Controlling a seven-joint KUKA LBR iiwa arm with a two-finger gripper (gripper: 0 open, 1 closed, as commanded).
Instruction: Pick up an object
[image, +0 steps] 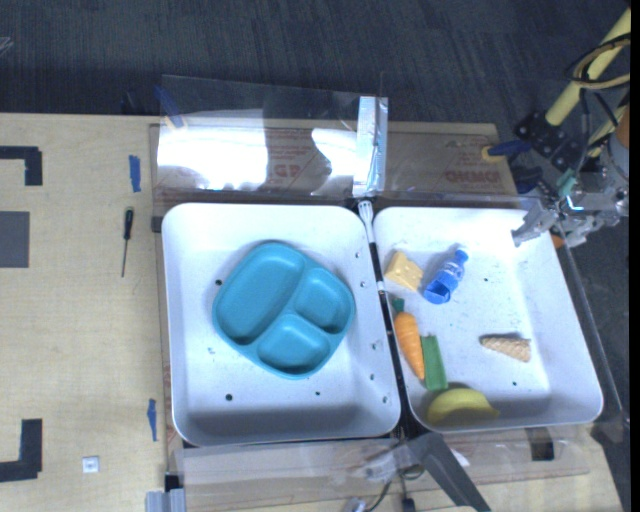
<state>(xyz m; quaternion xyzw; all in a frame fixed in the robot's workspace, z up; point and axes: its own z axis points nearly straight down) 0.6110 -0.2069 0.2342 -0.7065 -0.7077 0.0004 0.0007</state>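
Observation:
The right bin (560, 300) holds several small things: a yellow wedge (403, 270), a blue bottle (444, 276) lying on its side, an orange carrot (408, 343), a green stick (433, 362), a yellow banana-like piece (458, 403) at the near edge, and a tan cone-shaped piece (506, 346). My gripper (532, 227) hangs over the far right corner of this bin, well apart from all of them. The blue bottle is the closest, to its left and nearer the camera.
A blue divided plate (285, 308) lies in the left bin (190, 260). A clear plastic sheet (270, 150) stands behind the bins. Cables and the arm's wrist (590, 180) crowd the top right. A screwdriver (126, 235) lies on the bench at the left.

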